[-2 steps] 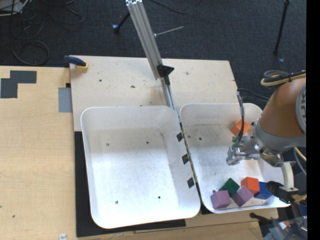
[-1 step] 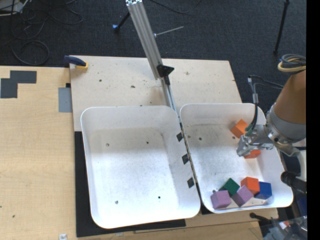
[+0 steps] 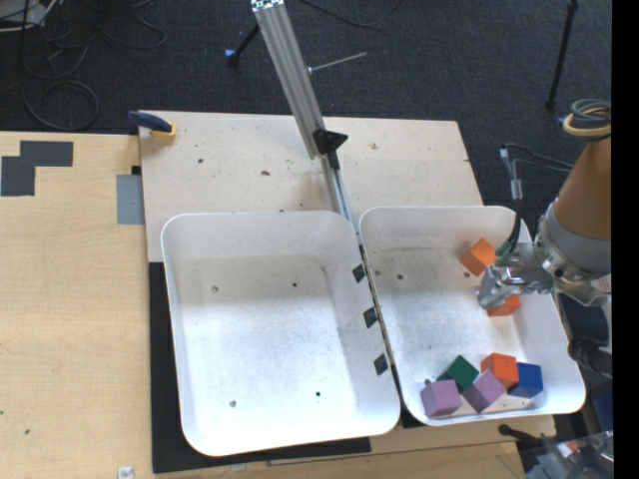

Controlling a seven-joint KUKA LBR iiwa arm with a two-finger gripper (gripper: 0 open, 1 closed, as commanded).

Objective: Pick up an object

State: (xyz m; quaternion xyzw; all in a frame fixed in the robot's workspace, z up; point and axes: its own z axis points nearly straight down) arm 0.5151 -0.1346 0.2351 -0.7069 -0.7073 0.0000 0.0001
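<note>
My gripper (image 3: pixel 498 290) hangs low over the right side of the right bin (image 3: pixel 419 297), at the end of the grey arm with its orange band. A red-orange block (image 3: pixel 505 306) lies right under it, partly hidden by the gripper. Just up and left of it sits an orange block (image 3: pixel 478 255). Along the bin's near edge lies a cluster: two purple blocks (image 3: pixel 440 397) (image 3: pixel 485 389), a green block (image 3: pixel 460 372), a red-orange block (image 3: pixel 500 367) and a blue block (image 3: pixel 528 378).
The left bin (image 3: pixel 200 297) stands beside the right one, with a divider carrying black clips (image 3: pixel 367 315) between them. A slanted aluminium post (image 3: pixel 296 78) rises behind the bins. A blue clamp (image 3: pixel 152 123) sits at the bench's far left corner.
</note>
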